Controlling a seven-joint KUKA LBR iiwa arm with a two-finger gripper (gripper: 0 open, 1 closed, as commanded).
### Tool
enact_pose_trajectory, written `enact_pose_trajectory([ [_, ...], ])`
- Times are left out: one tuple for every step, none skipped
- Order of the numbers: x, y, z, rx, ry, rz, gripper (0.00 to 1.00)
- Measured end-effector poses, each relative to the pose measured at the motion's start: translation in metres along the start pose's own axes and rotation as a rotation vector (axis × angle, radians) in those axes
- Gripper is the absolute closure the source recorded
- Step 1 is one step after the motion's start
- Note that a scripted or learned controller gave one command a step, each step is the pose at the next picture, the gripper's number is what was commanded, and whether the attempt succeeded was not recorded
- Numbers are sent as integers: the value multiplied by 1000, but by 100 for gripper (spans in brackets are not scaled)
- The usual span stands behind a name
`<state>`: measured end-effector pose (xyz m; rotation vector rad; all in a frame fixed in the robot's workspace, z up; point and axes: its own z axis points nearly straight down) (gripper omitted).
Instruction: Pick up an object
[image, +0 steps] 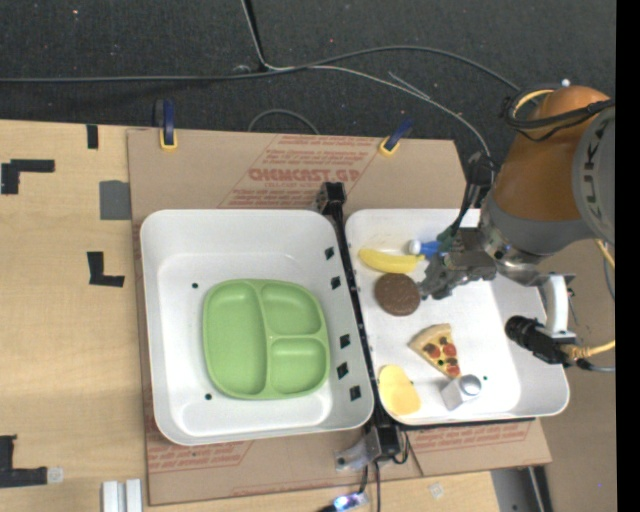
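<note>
The end effector (440, 281) hangs low in the right bin (520, 400), near its far edge; whether it grips anything I cannot tell. The brown cookie (398, 294) lies just beside it, toward the divider between the 2 bins, with the banana (390, 262) close behind, long axis running along the far edge.

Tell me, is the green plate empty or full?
Empty. The green plate in the left bin shows bare compartments, with no food on it.

Grey arm (560, 215) with orange band (555, 110), black cables.
</note>
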<state>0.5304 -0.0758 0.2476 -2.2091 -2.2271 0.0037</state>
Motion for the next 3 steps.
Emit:
enact_pose_trajectory([
  [50,17,19,3,-1,1,100],
  [108,30,33,2,-2,0,100],
  [161,54,35,0,-1,0,100],
])
